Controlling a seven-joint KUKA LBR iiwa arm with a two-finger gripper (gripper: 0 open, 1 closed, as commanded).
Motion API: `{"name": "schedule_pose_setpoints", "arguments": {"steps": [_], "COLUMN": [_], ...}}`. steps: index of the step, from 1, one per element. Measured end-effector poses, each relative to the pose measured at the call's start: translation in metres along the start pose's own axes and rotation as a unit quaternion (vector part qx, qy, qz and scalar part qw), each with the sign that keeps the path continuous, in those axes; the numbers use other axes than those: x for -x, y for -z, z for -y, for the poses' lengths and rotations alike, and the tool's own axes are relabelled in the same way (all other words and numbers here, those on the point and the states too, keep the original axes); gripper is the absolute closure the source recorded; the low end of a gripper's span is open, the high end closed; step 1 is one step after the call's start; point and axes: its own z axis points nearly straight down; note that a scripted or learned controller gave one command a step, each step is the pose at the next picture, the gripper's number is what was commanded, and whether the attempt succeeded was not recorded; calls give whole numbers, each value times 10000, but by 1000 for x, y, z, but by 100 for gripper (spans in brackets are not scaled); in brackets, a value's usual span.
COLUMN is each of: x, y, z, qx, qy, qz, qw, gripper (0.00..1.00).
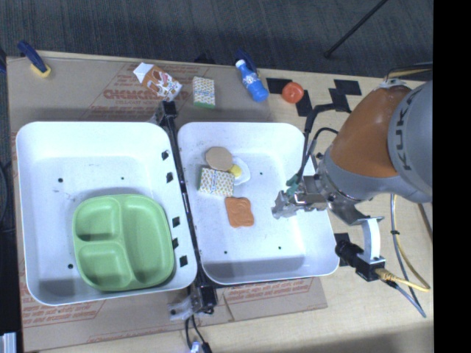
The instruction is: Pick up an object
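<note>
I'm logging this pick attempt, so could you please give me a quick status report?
Tool low over right bin, nothing seen held. Orange piece just beside it, untouched. Patterned box and tan disc further off; nothing between.

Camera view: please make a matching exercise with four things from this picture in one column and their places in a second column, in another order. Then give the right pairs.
Things:
1. green tray
2. orange-brown piece
3. blue bottle
4. gripper

Places:
A. on the bench behind the bins
B. in the left bin
C. over the right side of the right bin
D. on the right bin's floor, near its middle

Pairs: 1-B, 2-D, 3-A, 4-C
</note>
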Motion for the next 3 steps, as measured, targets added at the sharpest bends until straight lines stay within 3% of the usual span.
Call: {"name": "schedule_pose_setpoints", "arguments": {"steps": [1, 2, 3], "x": [-19, 23, -2], "y": [-4, -17, 14], "z": [0, 1, 0], "qx": [-13, -19, -2], "qy": [15, 1, 7], "qz": [-10, -11, -8], "qw": [10000, 10000, 10000], "gripper": [100, 100, 100]}}
